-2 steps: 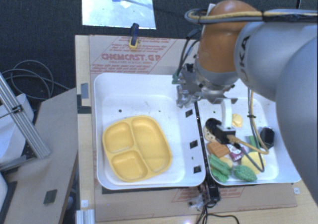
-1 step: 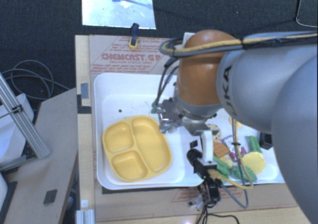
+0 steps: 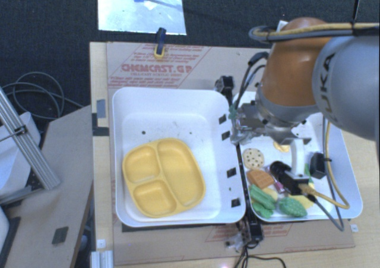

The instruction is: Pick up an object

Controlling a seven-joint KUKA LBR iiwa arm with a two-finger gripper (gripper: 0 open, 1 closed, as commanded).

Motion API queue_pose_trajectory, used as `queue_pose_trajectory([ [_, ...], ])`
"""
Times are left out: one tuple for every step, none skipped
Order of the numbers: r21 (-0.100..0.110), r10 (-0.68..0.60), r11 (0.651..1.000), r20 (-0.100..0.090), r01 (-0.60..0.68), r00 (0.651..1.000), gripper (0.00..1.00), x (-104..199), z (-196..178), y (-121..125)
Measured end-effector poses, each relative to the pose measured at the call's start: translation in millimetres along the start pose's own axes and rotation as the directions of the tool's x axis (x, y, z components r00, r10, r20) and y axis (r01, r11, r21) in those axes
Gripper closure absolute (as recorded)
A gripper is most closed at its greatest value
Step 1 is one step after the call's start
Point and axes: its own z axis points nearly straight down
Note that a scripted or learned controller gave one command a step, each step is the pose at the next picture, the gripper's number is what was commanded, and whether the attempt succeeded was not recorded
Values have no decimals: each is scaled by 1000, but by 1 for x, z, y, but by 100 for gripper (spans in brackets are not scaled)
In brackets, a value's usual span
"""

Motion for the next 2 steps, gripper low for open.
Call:
queue_pose_trajectory([
  [4,-12,1000,-4,12,1000,100,29,11,-10],
  [4,-16,1000,-5,16,1000,100,76,19,-12],
])
